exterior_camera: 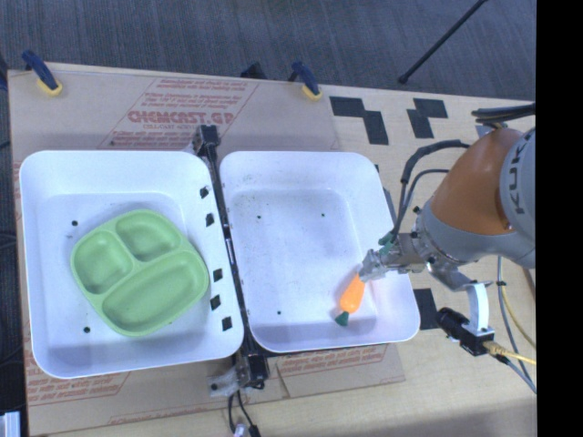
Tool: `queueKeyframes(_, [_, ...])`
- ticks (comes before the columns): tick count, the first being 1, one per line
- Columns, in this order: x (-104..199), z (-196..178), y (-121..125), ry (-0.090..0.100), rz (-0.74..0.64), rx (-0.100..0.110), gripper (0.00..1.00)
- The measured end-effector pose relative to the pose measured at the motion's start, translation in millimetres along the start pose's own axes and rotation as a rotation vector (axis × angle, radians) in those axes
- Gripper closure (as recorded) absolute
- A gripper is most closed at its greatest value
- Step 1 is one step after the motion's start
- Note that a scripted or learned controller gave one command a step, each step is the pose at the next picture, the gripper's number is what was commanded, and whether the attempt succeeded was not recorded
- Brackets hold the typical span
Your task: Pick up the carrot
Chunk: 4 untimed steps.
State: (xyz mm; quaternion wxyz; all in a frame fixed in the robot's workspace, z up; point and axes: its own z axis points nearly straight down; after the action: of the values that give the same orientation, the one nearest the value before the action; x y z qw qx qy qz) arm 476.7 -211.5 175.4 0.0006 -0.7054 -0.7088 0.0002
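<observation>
Two shallow white plastic bins are set side by side on a cardboard-covered bench. The right bin is taken as the landmark. In the left bin, just beside it, a light green divided plastic plate is seen. The grey arm with the orange band is reached in over the landmark's right rim. The metal two-finger gripper is placed low at that rim, touching or nearly touching the top of the small orange toy carrot with a green stem, which lies near the landmark's front right corner, close to the wall. How the tool is set cannot be told. A failed grasp is judged likely if only the carrot's tip is caught: it could be squeezed out, or pushed against the nearby wall.
</observation>
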Motion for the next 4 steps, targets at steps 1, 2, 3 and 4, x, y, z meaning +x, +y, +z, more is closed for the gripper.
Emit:
queueKeyframes(1, [0.4,0.5,-0.2,0.001,-0.001,0.001,0.0])
queueKeyframes(2, [42.3,83.2,0.9,0.0,-0.004,-0.001,0.0])
queueKeyframes(3, [0.3,53.6,-0.4,0.001,0.0,0.001,0.0])
queueKeyframes(4, [75.3,84.5,-0.4,0.003,-0.004,0.004,0.0])
